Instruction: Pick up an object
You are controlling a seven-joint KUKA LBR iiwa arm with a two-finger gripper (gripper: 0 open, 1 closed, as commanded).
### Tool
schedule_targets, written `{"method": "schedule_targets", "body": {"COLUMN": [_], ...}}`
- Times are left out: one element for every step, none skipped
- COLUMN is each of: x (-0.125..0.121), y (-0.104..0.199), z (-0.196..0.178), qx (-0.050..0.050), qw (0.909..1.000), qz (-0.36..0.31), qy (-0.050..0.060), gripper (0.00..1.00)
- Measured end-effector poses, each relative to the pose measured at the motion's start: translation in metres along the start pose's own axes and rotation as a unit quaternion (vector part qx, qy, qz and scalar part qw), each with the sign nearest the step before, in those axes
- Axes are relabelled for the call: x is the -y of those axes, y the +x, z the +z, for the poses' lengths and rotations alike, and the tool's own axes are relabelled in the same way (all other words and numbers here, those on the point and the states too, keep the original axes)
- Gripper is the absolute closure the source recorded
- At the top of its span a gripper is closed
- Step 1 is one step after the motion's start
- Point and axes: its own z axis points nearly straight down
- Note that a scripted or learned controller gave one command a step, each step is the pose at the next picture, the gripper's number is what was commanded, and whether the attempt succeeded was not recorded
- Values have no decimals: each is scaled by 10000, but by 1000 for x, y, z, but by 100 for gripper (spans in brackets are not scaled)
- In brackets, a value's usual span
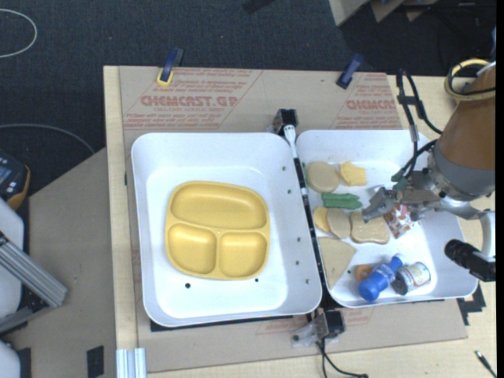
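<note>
Arm [465, 144] comes in from the right, over the right bin [370, 138]. Gripper [387, 201] sits low in the middle of that bin; the view doesn't resolve whether it's open or closed on anything, so can't tell.

Right bin contents:
- two tan round pieces [322, 176] near the far left corner, a yellow piece [353, 173] just beside them
- green piece [340, 201] along the left side, just left of the gripper
- tan slices [340, 225] below it, another tan slice [370, 231] right under the gripper
- red-and-white packet [402, 220] just right of the gripper tip
- blue bottle [379, 280] near the front edge, small silvery can [416, 275] touching it on the right, small brown item [361, 272] on its left

Left bin [220, 227] holds a yellow three-compartment tray [218, 229], roughly centred, well apart from the gripper.

Both bins sit side by side on the surface [236, 93], touching along the middle.
</note>
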Motion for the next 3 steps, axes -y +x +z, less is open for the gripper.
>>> {"method": "schedule_targets", "body": {"x": [-3,-1,-3], "y": [0,-7,-11], "z": [-7,53,96], "qx": [10,-1,0], "qw": [10000,10000,10000], "qz": [-18,-12,-15], "qy": [-71,-34,-45], "gripper": [0,0,0]}}
